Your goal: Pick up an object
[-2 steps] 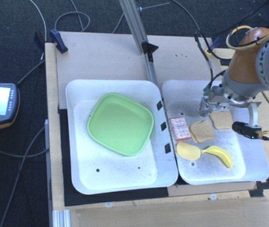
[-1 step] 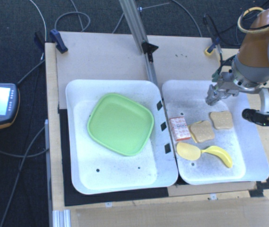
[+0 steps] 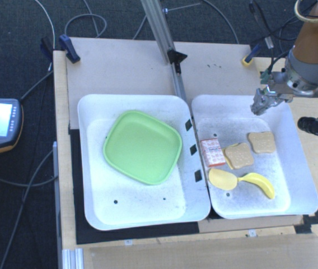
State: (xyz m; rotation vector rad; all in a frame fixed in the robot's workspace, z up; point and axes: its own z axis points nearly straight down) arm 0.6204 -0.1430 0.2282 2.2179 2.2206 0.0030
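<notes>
A plate (image 3: 143, 147) lay in the left bin (image 3: 92, 206). In the right bin (image 3: 299, 167) a small box (image 3: 212, 152) sat leftmost, two crackers (image 3: 239, 155) to its right, a banana (image 3: 260, 184) in front of them.

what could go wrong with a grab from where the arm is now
1. The toast slices, the red and white box, the yellow spoon-like piece and the banana lie close together, so a descent may likely nudge a neighbour or catch two things.
2. The gripper hovers near the right bin's far rim, away from the objects; a straight drop would probably close on nothing.
3. The toast lies flat, so the gripper may slide over it.
</notes>
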